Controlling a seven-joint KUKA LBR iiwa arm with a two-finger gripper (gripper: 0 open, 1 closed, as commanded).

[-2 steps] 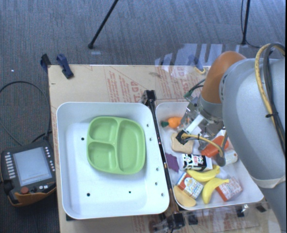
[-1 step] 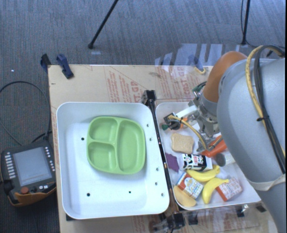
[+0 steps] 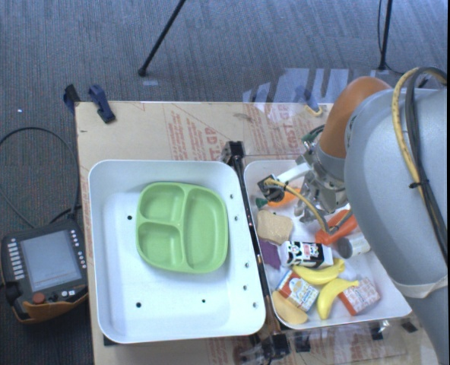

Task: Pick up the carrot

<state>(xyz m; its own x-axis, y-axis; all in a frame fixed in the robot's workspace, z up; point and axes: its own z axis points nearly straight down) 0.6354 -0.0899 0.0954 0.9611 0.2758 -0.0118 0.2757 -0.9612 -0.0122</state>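
Below us the bench (image 3: 172, 124) carries two bins. We see bananas (image 3: 327, 284) and snack packets nearest in the right bin (image 3: 388, 299); the carrot (image 3: 337, 229) lies mid-bin beside the tool (image 3: 310, 196), whose state we cannot tell. A green tray (image 3: 183, 226) fills the left bin (image 3: 115, 280).

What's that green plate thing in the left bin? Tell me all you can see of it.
The green tray is a pale lime divided plate, plastic by its look, with rounded corners. Raised ridges split it into three wells: two smaller ones on the view's left, one long one on the right. All three hold nothing. It lies flat, slightly turned, on the floor of the left white bin, toward the bin's far side. Only the bin touches it.
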